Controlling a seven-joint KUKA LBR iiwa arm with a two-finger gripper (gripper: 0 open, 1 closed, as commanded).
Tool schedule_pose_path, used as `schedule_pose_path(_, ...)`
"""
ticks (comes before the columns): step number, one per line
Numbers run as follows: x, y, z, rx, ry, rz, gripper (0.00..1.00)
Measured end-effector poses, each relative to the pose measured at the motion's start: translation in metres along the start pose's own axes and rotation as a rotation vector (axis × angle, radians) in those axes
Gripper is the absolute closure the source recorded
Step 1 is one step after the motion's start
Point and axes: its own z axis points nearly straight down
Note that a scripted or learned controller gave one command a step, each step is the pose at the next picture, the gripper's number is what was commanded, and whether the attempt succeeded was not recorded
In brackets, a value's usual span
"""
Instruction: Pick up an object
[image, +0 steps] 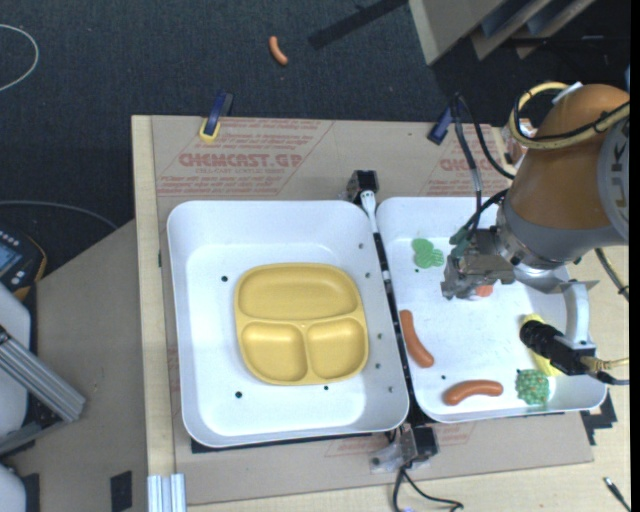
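The claw (468, 285) was low over the right bin (440, 395); whether it was released or clenched could not be told. A small orange-red object (484, 291) lay directly under it, mostly hidden. A green piece (428, 253) sat just to its left and slightly above. One sausage (416, 338) lay below-left of it, another sausage (473, 391) well below. The yellow tray (300, 322) rested far left, in the left bin (195, 320).

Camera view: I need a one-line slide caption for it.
Arm's hand low in the right bin among toy sausages and greens; yellow tray in the left bin.
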Motion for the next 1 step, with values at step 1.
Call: schedule_pose_path(1,0.0255,-0.0108,0.0135,0.002,0.0,0.003,1.0)
